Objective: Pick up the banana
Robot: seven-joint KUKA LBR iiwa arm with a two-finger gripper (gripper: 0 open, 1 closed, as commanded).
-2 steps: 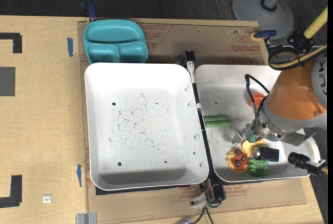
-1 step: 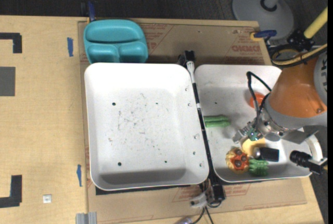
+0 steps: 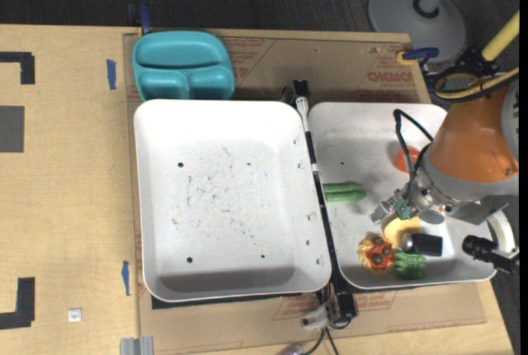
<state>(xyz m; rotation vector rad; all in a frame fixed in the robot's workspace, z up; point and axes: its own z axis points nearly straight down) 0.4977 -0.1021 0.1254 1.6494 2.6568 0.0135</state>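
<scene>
The banana (image 3: 401,230) is a small yellow piece lying in the right bin (image 3: 363,130), near its front edge. The arm partly covers it. My gripper (image 3: 402,211) hangs right over the banana's upper end, below the orange band of the arm (image 3: 472,149), and I cannot tell whether it touches the banana. A small black piece (image 3: 426,243) sits just to the right of the banana.
A green stick-like item (image 3: 342,193) lies left of the gripper. An orange object (image 3: 403,159) peeks out behind the arm. A red-yellow toy (image 3: 374,253) and a green toy (image 3: 410,264) sit in front of the banana. The left bin (image 3: 157,180) adjoins; a teal tray (image 3: 182,64) stands behind it.
</scene>
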